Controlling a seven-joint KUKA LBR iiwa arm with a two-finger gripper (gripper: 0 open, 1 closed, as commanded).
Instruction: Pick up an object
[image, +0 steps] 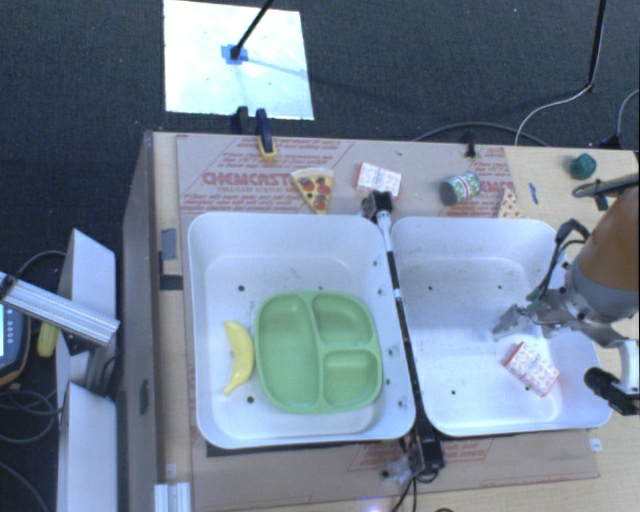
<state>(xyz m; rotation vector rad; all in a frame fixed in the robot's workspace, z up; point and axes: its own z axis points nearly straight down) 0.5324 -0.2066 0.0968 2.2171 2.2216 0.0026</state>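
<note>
The arm reaches in over the desk's right edge and hangs its tool (520, 318) low inside the right bin (450, 250), near that bin's right wall. A small red-and-white packet (530, 367) lies on the bin floor just beside the tool, a little nearer the desk's front edge; it is the only loose thing in this bin, so it is the likeliest thing to be picked up. The packet sits flat on the floor and apart from the tool's tips, so nothing is held. How wide the tool stands cannot be made out from this slanted view, since the tips blur into the grey wrist parts behind them. Judging by the pose, the arm is set for a downward reach but stands slightly off the packet, toward the desk's back edge, and a close from here would probably miss. The left bin (215, 300) carries a green divided plate (318, 352) with a banana (239, 356) lying just beside its left rim, both well apart from the tool. Along the desk's back edge, outside the bins, rest a pizza slice toy (313, 188), a small carton (378, 179) and a tin can (461, 187), out of the working area.
</note>
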